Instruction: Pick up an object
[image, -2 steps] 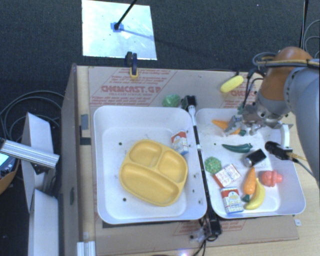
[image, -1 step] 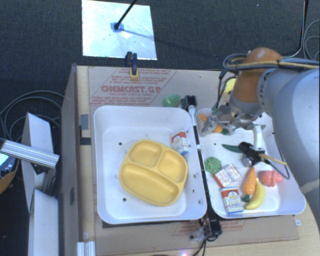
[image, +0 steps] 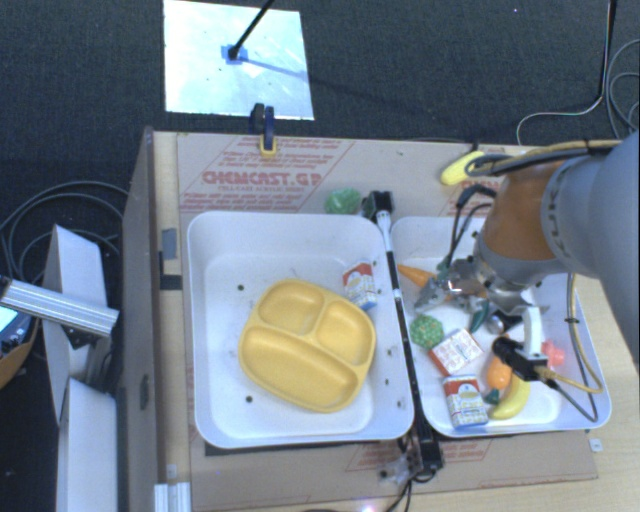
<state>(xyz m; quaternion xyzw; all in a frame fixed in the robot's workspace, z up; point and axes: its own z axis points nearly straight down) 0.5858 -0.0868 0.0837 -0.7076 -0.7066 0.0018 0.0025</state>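
Note:
My gripper (image: 455, 292) hangs low over the middle of the right bin (image: 425, 228), with the grey arm and its orange band (image: 515, 215) behind it. Just left of it lies an orange carrot (image: 413, 272). Below it sit a green leafy piece (image: 427, 330) and a red-and-white carton (image: 458, 351). Nearer the front are a second carton (image: 466, 400), an orange fruit (image: 498, 375), a banana (image: 512, 400) and a pink piece (image: 553, 353). I see nothing held in the gripper.
The left bin (image: 200, 300) holds a yellow divided plate (image: 308, 343) and a small carton (image: 360, 284). A green item (image: 343, 202) and a black tool (image: 380, 207) lie behind the bins. Cables (image: 575, 380) trail over the right bin's front.

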